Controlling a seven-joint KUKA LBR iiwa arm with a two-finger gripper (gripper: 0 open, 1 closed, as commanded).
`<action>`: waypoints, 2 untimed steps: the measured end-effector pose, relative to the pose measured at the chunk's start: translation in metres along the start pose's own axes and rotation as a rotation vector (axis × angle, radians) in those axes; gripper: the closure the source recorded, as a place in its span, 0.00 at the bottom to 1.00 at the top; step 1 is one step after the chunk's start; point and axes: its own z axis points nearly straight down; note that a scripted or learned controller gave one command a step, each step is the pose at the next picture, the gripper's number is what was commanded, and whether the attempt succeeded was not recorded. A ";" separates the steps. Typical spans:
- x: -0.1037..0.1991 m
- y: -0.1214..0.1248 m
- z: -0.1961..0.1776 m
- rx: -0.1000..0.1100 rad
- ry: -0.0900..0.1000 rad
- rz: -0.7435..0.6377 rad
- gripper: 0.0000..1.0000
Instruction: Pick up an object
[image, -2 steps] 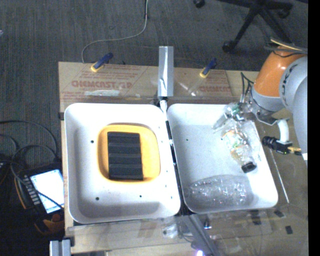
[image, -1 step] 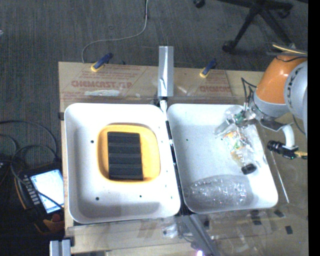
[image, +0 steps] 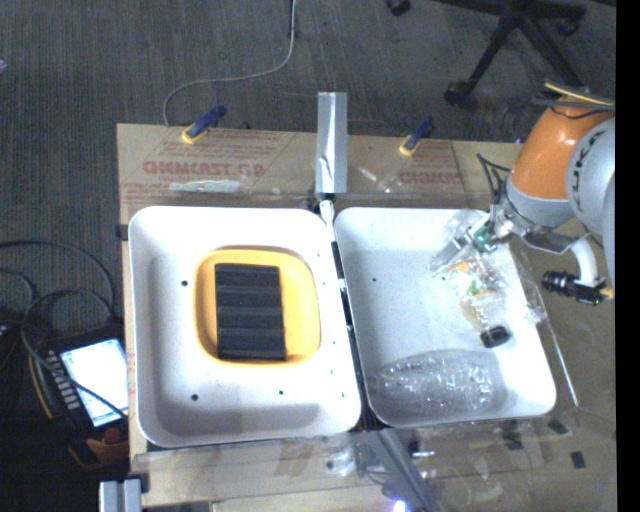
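The gripper (image: 487, 237) is seen over the far right part of the right bin (image: 400, 300), touching a crumpled clear plastic wrapper (image: 470, 265); its opening cannot be told. A yellow tray (image: 305, 300) bearing a black block (image: 248, 311) lies in the left bin (image: 160, 330).

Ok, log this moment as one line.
arm: over right bin, far right corner | clear plastic item: below wrist | bubble wrap: near wall | yellow-black object: left bin
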 end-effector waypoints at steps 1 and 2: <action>-0.004 0.009 0.001 0.013 0.013 -0.082 0.00; -0.005 0.010 0.001 0.013 0.012 -0.199 0.00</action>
